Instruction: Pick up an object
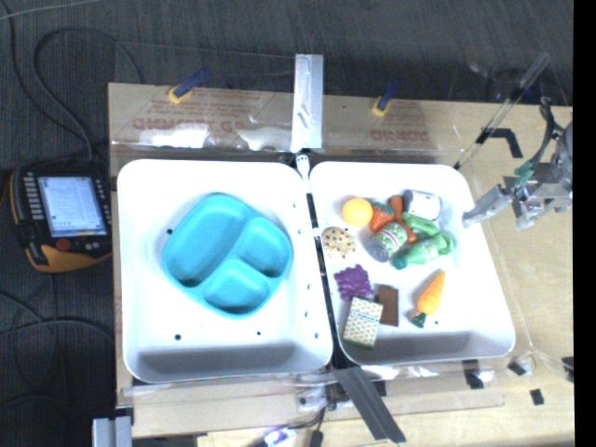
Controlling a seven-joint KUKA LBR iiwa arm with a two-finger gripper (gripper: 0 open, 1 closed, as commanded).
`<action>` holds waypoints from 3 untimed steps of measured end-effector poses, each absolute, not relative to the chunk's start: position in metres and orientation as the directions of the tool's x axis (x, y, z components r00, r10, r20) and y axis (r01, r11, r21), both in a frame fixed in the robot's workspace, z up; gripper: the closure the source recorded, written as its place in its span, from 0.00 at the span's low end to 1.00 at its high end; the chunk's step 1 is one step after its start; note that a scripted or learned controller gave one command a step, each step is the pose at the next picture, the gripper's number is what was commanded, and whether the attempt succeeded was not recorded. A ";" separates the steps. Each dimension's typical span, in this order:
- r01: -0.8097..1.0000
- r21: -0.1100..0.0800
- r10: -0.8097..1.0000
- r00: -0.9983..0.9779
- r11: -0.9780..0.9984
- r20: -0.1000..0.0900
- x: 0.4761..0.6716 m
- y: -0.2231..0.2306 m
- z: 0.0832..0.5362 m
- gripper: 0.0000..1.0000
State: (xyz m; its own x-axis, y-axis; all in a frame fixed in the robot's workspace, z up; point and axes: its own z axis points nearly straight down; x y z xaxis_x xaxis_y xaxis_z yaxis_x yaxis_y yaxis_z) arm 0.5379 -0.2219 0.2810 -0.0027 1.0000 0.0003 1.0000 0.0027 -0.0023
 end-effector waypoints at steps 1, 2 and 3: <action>1.000 -0.003 1.000 -0.007 0.007 0.001 0.539 -0.220 0.290 1.00; 1.000 -0.003 1.000 -0.007 0.007 0.001 0.539 -0.220 0.289 0.00; 0.995 -0.003 0.995 -0.101 0.101 0.002 0.484 -0.223 0.164 0.00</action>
